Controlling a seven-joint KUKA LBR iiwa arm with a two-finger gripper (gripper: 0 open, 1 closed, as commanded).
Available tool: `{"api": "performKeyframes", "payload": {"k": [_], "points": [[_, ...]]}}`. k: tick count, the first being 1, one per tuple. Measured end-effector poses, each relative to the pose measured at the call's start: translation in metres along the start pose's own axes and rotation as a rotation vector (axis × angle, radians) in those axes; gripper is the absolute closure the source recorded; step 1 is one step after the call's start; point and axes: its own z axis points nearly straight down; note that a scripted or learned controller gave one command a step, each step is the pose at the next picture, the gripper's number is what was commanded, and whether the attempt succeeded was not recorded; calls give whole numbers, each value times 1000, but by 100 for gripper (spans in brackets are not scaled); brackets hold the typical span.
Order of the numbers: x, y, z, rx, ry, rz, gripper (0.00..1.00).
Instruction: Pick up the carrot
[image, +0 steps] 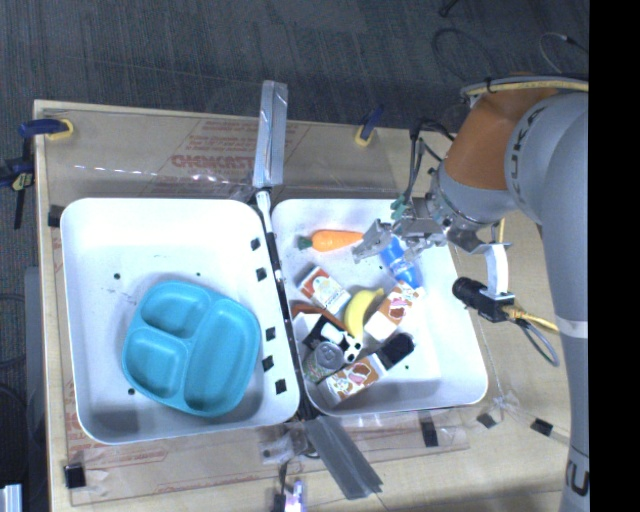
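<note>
The carrot (336, 240), orange with a green tip at its left end, lies flat near the back wall of the right bin (450, 372). My gripper (388, 242) hangs over the back of that bin, just right of the carrot's thick end and very close to it. A blue item (403, 262) lies directly under and beside the gripper. The carrot rests on the bin floor, with nothing gripping it.
A pile fills the right bin's middle: a banana (358, 308), small cartons (326, 290), a black block (396, 349), a can (327, 355). The left bin (100, 240) bears a blue divided plate (192, 346). A metal divider (268, 210) separates the bins.
</note>
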Motion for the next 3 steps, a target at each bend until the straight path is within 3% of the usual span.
{"api": "performKeyframes", "payload": {"k": [1, 2, 3], "points": [[75, 41, 110, -4, -7, 155, 0], [112, 65, 10, -4, -2, -89, 0], [87, 43, 66, -12, -4, -81, 0]]}}
